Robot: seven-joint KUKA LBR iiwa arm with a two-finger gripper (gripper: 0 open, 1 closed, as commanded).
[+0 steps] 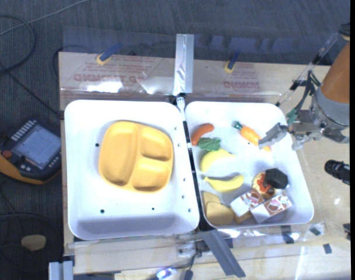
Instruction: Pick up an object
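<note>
Because the gripper hangs over the upper right part of the right bin with nothing visible between its fingers, treat the pick as not yet made. Its fingers appear spread and empty, angled toward the bin floor. The nearest candidate is the orange carrot, which lies just beside the fingertips on the side away from the arm. Further out on that side lie the red-orange sausage and a green leafy piece. Below the gripper in the view sit the yellow lemon, the banana, the black block and the printed cartons, packed closely together. Expect three risks. A descent from this spot may land one finger on the carrot and push it aside rather than straddle it. A descent slightly off may close on bare bin floor. A reach toward the crowded group may catch two items or wedge a finger between them. The yellow tray in the left bin stands well apart from the gripper.
</note>
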